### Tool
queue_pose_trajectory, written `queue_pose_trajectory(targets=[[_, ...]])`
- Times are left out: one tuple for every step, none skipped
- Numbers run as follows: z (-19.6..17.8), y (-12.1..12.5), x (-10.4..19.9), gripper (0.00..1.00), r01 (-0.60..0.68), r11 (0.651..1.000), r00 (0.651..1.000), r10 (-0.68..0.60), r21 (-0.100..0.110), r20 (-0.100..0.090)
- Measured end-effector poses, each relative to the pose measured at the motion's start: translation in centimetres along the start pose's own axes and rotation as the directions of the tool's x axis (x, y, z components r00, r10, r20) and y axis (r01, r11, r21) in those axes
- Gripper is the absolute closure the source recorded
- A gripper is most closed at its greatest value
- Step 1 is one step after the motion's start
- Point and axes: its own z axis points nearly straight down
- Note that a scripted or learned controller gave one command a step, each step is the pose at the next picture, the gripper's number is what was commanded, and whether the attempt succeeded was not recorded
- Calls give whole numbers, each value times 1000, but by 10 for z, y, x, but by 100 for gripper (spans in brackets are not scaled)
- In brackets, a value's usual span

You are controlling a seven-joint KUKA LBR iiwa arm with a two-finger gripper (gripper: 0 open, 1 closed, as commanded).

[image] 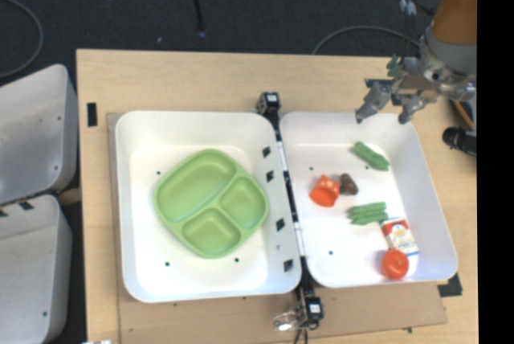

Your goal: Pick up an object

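gripper over far edge of right bin, fingers spread open, nothing held; green pod lies nearest, just inside that edge

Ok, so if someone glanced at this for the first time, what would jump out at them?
Probably the green divided plate lying in the left bin. Next, the red pieces among the small items in the right bin: a red cup near its middle and a red-capped carton at its near right. The tool hangs open over that bin's far edge.
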Motion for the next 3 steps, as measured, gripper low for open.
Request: queue_pose_trajectory(targets=[[-8,2,0,0,2,1000,1000,-2,-13,1],[42,-8,3,0,0,1000,1000,0,-7,2],[86,-3,2,0,-3,1000,1000,3,-9,2]])
